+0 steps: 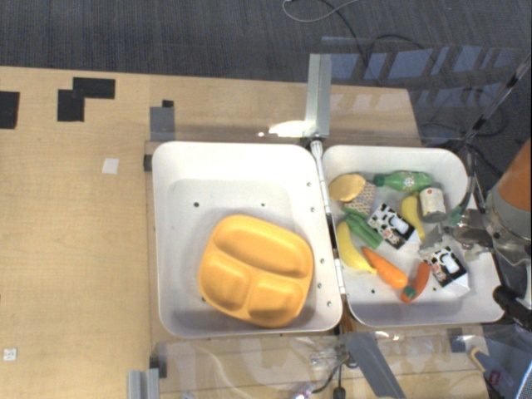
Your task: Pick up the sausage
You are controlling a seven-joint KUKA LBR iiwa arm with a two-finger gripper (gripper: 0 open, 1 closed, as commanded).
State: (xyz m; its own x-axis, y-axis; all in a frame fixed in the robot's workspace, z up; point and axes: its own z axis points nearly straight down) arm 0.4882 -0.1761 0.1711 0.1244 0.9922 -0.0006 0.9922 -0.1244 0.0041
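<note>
Camera view: two shallow white plastic bins sit side by side on the bench. The left bin [174, 223] holds an upturned yellow-orange moulded plastic tray [256, 269]. The right bin [399, 310] holds a cluster of toy foods: a green plastic bottle [405, 179], a yellow plastic banana [352, 249], an orange carrot [386, 268], and two black-and-white printed cartons [391, 224]. The task item, a short reddish-orange plastic sausage [417, 281], lies near the bin's front wall, its lower end touching the carrot's tip, with a carton just beside it.

The grey arm enters at the right, and the gripper [465, 231] sits at the right bin's right wall; whether it is parted or closed cannot be told.

Judgement: the approach step is in hand. The next move calls for shifting over the sausage and descending clear of the carrot and the carton.
</note>
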